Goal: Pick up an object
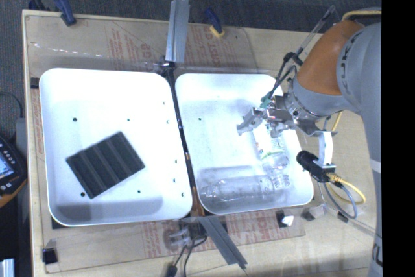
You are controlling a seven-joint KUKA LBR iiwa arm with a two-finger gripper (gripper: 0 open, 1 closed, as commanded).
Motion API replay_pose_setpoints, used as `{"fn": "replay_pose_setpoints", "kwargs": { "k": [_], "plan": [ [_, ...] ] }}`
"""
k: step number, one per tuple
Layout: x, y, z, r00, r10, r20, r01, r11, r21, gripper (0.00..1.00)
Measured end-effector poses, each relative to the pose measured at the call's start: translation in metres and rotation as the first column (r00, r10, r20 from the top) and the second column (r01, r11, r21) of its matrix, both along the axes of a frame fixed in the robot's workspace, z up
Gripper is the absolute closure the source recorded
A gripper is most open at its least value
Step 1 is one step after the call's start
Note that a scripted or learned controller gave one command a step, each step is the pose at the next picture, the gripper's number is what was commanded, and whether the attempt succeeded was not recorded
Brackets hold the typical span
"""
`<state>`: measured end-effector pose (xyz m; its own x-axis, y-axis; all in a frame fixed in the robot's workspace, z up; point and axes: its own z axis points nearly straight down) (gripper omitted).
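The pick is not done yet, as far as I can judge. The arm (337,68) reaches in from the right and its gripper (269,119) is low over the right bin (214,91), approx. in the middle-right part. Two clear plastic bottles are in this bin. One bottle (241,190) lies along the near wall. The other bottle (273,159) lies more upright in the view, just below the gripper, maybe touching it. Both look to rest on the bin floor, so nothing is lifted.

The gripper fingers: I cannot tell if they are spread or pressed together; metal parts and the transparent bottle mix together there. No object is clearly between them.

In the left bin (58,94) a dark ribbed pad (106,163) lies flat, near-left, well apart from the arm.

Left to do: close on smth. and lift it.
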<state>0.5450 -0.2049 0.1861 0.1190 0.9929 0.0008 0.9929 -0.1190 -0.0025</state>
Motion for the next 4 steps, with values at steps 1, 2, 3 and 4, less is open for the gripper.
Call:
{"fn": "replay_pose_setpoints", "kwargs": {
  "k": [1, 2, 3, 4],
  "plan": [
    [0.0, 0.0, 0.0, 1.0, 0.0, 0.0, 0.0, 1.0, 0.0, 0.0],
    [-0.009, 0.0, 0.015, 0.997, 0.076, 0.001, -0.076, 0.997, 0.0, 0.0],
    [-0.009, 0.0, 0.015, 0.997, 0.076, 0.0, -0.076, 0.997, 0.0, 0.0],
    [-0.009, 0.0, 0.015, 0.997, 0.076, 0.0, -0.076, 0.997, 0.0, 0.0]
  ]
}}
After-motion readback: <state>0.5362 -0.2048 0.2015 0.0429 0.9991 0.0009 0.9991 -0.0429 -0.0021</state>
